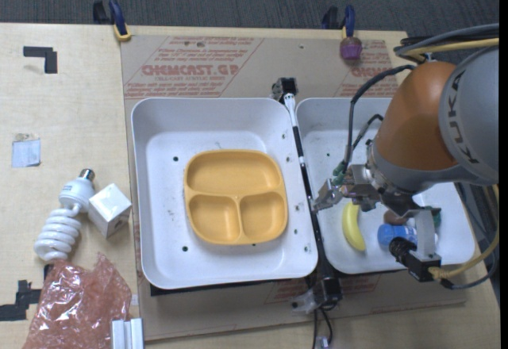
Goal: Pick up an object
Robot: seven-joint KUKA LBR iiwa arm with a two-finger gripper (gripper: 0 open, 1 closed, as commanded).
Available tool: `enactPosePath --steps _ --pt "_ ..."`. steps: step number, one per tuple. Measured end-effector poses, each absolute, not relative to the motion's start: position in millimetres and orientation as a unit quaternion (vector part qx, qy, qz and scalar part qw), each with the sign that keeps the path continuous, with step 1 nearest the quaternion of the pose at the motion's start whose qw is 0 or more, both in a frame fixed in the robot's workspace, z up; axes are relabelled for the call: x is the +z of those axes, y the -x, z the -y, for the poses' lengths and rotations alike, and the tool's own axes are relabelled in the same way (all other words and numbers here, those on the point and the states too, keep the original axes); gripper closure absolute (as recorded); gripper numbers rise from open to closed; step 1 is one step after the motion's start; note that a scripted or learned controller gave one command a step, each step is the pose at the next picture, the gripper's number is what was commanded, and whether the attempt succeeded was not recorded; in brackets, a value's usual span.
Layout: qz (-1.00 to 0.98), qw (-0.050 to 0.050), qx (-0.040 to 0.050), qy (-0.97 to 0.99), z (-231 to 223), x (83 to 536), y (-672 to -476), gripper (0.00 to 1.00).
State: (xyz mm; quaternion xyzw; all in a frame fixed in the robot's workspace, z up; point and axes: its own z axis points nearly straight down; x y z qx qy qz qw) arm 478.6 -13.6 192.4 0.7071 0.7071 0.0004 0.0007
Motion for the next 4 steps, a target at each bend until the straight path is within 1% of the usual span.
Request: enactPosePath --steps 4 --pt "-0.707 0.001 0.0004 -0.707 13.6 192.4 -478.6 0.0"
